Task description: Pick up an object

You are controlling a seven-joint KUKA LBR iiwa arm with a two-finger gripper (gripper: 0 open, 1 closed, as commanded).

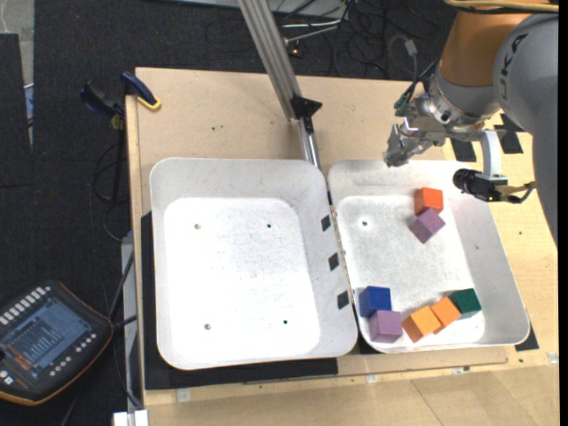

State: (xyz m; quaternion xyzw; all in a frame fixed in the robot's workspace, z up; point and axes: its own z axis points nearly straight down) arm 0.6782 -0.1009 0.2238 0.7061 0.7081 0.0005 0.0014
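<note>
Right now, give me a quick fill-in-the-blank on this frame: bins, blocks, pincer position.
1. All the blocks lie in the ____ bin as the camera sees it.
2. The blue block touches a ____ block just below it.
3. The pincer hangs over that bin's ____ edge, above the lone orange block.
4. The green block sits next to two ____ blocks.

Missing words: right; purple; far; orange
</note>
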